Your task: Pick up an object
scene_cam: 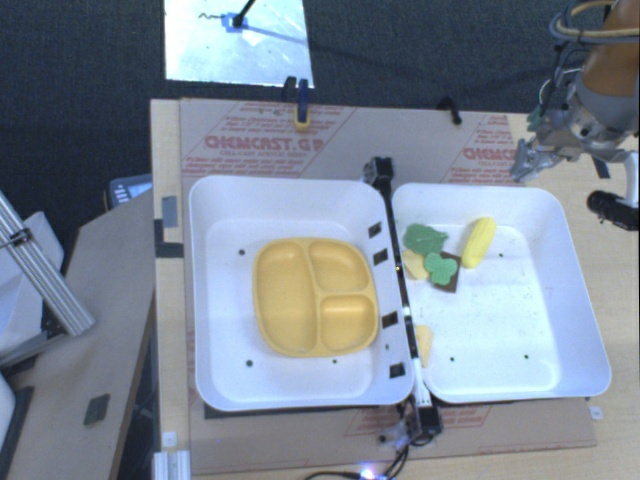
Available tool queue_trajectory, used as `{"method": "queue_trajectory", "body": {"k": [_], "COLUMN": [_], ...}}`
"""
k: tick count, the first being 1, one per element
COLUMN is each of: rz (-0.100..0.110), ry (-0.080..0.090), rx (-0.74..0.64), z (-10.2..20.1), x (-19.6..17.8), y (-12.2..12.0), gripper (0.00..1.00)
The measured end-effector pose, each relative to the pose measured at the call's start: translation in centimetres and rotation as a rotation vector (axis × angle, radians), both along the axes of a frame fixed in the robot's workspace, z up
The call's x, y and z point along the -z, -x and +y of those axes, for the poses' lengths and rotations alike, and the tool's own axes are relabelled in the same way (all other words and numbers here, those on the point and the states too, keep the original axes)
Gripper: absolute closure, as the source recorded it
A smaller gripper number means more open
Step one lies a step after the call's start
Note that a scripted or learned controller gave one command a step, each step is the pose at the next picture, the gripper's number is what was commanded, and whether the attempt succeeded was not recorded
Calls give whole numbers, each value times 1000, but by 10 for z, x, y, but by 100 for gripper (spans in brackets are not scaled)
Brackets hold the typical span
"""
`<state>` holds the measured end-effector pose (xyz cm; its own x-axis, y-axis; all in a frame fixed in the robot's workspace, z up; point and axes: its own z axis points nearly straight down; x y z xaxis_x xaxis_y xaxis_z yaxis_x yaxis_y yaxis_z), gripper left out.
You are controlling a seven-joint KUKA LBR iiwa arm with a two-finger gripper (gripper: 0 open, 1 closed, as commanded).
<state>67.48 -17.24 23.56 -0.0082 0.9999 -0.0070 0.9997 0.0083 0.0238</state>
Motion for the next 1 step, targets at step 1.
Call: {"method": "queue_trajectory", "body": {"k": [1], "rz": [16], "ry": [-3], "rx": [9], "z": [-37], "x": [-43], "y": [6], "gripper": [100]}}
